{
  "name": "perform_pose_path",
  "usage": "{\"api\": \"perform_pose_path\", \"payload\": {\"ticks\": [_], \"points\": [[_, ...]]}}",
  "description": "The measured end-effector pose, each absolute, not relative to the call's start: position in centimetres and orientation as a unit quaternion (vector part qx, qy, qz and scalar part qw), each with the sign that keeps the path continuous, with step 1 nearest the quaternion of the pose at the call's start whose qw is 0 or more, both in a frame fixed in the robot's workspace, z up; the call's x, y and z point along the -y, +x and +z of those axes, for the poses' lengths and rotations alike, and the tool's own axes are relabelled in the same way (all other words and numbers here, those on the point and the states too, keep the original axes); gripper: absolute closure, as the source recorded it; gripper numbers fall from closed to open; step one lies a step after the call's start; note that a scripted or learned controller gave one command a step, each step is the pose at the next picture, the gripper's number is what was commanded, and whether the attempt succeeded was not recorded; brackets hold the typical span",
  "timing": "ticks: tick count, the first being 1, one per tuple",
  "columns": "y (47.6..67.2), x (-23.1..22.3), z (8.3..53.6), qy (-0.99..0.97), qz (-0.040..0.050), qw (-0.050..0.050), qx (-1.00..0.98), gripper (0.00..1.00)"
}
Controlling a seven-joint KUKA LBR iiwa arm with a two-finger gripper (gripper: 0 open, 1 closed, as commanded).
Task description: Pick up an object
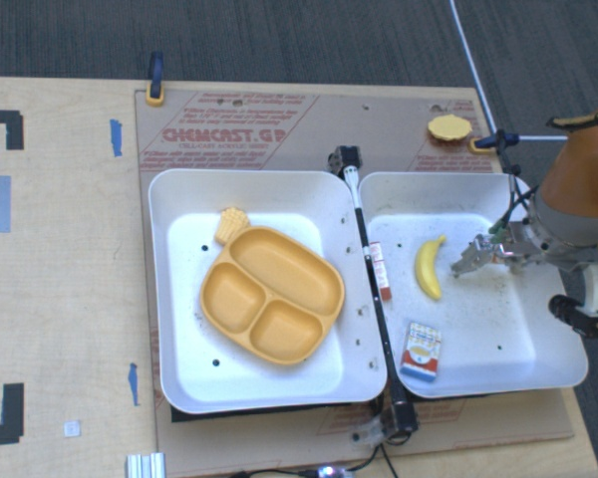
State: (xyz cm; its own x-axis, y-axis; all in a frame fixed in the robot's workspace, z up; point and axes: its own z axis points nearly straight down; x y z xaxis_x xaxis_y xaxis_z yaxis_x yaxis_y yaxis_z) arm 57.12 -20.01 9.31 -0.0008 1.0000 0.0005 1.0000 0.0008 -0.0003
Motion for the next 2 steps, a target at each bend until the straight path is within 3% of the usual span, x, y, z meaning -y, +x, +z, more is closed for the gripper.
{"api": "perform_pose_path", "payload": {"ticks": [1, 2], "points": [[57.2, 12.5, 8.6, -0.706, -0.001, 0.0, 0.708, 0.0], [52.1, 10.8, 8.6, -0.707, -0.0006, 0.0, 0.707, 0.0]]}}
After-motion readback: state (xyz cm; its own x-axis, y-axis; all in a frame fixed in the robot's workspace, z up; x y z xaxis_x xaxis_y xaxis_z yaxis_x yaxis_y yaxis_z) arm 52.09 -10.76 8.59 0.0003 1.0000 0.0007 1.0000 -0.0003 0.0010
